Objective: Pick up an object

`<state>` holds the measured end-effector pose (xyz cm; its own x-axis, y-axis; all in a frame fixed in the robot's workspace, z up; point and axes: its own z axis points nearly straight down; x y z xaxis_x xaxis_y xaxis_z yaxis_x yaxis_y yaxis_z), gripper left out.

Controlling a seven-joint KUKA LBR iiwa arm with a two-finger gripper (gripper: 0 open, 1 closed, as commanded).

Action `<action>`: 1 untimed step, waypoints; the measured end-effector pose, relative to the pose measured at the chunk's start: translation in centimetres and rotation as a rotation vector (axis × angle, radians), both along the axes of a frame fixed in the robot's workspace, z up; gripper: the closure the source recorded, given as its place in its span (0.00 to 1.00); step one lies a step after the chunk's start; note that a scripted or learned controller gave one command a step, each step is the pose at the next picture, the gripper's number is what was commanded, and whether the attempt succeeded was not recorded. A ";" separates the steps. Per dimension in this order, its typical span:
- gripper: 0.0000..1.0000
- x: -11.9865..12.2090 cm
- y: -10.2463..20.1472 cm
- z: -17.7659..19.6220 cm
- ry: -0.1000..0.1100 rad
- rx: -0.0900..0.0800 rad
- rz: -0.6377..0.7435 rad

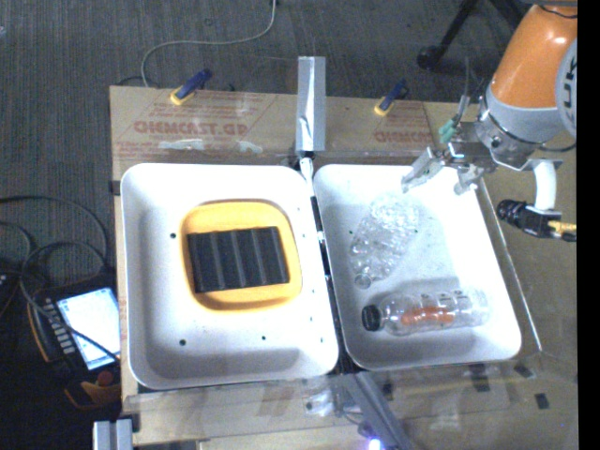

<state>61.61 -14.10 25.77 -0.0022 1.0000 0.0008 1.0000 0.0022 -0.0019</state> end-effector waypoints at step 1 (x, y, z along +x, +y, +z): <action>0.00 -9.7 5.0 -7.5 0.003 0.000 -0.077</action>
